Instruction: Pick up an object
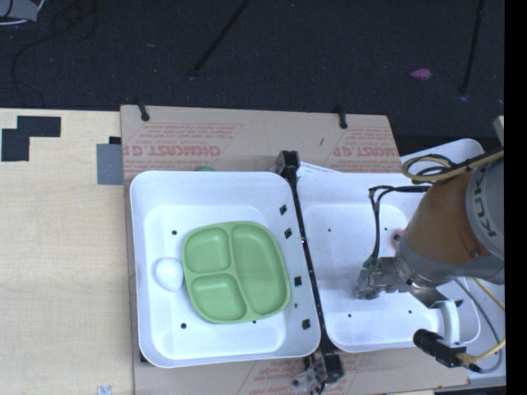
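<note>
A green plate with three compartments lies flat in the left bin. A small white ball rests against the plate's left edge. The arm's orange band and grey wrist hang over the right bin, and my gripper points down near that bin's floor, right of its middle. The wrist hides most of the gripper. I see nothing under or beside it on the white floor.
A black divider runs between the two bins. Cables loop from the arm over the right bin's far side. Brown cardboard lies under both bins, and a wooden bench top extends to the left.
</note>
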Available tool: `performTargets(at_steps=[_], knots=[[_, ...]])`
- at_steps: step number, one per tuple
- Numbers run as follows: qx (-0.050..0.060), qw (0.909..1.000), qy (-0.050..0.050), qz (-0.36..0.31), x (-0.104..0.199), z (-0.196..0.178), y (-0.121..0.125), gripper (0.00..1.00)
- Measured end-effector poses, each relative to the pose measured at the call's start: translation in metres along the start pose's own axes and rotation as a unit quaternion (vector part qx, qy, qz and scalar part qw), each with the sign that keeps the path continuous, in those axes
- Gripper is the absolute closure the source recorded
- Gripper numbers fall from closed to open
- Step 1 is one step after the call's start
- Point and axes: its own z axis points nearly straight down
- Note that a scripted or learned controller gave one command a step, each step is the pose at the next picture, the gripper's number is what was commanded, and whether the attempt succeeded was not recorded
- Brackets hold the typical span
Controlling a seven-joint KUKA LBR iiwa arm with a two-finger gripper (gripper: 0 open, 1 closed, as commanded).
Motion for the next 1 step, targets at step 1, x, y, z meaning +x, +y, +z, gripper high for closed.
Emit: performTargets(at_steps=[1], knots=[[-0.002, 1.0, -0.001, -0.003, 0.0026, -0.0545, -0.0091, 1.0]])
